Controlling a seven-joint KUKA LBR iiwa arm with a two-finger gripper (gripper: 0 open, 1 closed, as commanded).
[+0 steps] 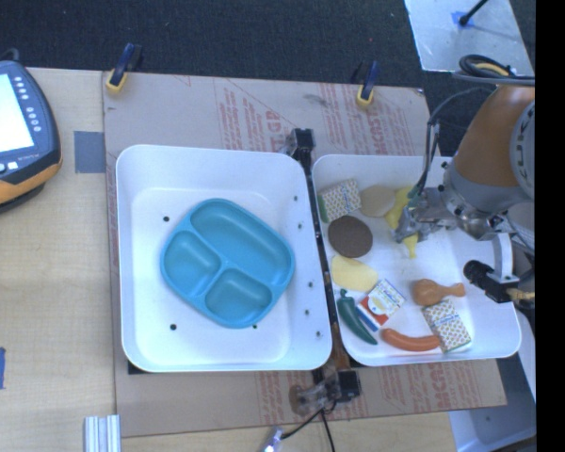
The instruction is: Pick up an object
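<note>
My gripper (412,226) is down in the right bin (494,347), near its far middle. It sits over a yellow banana-like piece (396,211), whose yellow shows on both sides of the gripper. Close by lie a brown disc (350,236), a tan cookie (377,199) and a checkered packet (340,199). Nearer the front are a pale yellow lump (353,273), a small carton (384,298), a green pepper (356,318), a sausage (410,340), a drumstick (438,291) and a patterned box (449,326).
The left bin (137,252) holds a blue divided plate (228,263). A pendant with a screen (9,125) lies at the far left of the bench. Clamps (121,69) pin the cardboard at the back. The arm's orange band (494,139) rises at the right.
</note>
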